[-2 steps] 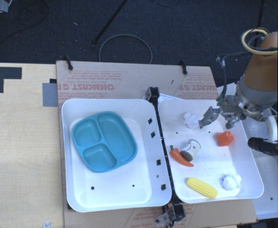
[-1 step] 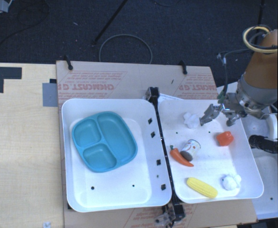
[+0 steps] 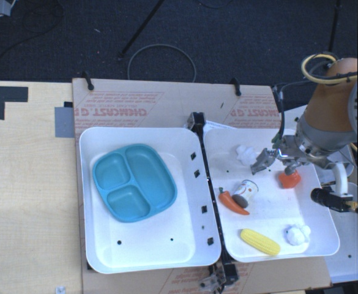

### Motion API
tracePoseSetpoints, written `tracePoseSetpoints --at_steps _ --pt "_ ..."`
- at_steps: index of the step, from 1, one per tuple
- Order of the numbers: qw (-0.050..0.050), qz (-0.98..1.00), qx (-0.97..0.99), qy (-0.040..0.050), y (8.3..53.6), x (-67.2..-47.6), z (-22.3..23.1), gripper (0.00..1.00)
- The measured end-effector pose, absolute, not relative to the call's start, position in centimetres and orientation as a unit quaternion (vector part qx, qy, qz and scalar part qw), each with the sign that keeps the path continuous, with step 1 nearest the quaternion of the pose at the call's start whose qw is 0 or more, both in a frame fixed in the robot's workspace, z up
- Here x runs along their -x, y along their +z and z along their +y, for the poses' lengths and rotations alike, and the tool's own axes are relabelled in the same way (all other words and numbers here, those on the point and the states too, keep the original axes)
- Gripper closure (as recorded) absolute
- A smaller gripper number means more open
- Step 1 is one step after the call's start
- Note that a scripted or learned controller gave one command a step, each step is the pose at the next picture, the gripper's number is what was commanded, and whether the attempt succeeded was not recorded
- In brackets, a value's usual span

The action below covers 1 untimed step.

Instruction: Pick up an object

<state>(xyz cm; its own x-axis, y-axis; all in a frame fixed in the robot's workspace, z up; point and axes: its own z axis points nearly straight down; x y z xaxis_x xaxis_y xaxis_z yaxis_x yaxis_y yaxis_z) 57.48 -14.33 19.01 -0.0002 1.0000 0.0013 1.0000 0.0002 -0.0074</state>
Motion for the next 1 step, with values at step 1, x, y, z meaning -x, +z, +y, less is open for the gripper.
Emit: tracePoseSetpoints --at_steps 1 --pt "0.003 -0.707 0.708 0.002 14.42 -57.48 -13.62 0.0"
